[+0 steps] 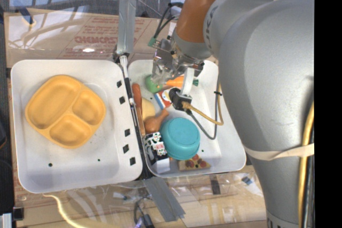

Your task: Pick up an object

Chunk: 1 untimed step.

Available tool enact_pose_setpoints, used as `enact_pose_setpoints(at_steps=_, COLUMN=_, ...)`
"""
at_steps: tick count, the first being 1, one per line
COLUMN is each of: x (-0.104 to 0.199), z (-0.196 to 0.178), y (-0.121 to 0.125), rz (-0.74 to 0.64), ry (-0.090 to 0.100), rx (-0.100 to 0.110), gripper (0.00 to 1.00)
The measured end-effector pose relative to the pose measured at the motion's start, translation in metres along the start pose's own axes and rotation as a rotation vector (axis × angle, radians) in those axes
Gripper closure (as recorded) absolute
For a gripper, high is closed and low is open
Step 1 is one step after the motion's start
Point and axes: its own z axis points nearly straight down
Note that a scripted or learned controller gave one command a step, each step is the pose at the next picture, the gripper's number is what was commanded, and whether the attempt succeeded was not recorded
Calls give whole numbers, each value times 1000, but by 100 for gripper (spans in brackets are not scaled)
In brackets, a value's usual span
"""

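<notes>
My gripper (162, 76) reaches down into the far end of the right bin (227, 149), directly over a small green object (153, 83) and an orange piece (172, 83). The wrist hides most of the fingers. Nearer the camera in that bin lie a teal bowl (180, 138) upside down, a brown pear-shaped toy (154, 120), a reddish hot dog (137, 94), a black-and-white die (154, 144) and a flat snack piece (193, 163).
The left bin (32, 168) holds a yellow divided plate (65, 110). The big grey arm (267, 77) covers the right side of the bench. A yellow cable (206, 117) loops over the right bin. Cardboard (69, 34) lies behind the bins.
</notes>
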Motion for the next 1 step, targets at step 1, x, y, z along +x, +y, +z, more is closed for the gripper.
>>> enact_pose_setpoints(at_steps=1, x=-36, z=2, y=-84, rz=-105, ry=-1, rx=4, gripper=100)
